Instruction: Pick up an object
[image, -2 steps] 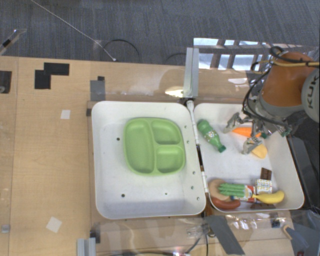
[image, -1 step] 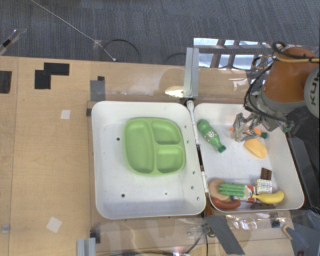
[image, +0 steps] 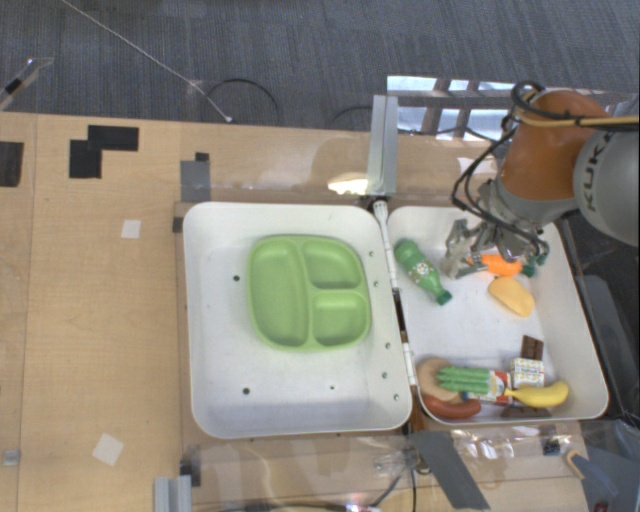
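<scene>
The metal tool (image: 468, 252) hangs low in the right bin (image: 575, 330) by a glossy green bottle (image: 420, 270); its grip I cannot tell. An orange piece (image: 503, 265) sits half hidden behind it.

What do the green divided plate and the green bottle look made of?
Green plate: looks like moulded plastic, matte, one even colour with soft rounded dividers. Green bottle: probably smooth plastic, slightly glossy, with a pale label; too small to tell more.
</scene>
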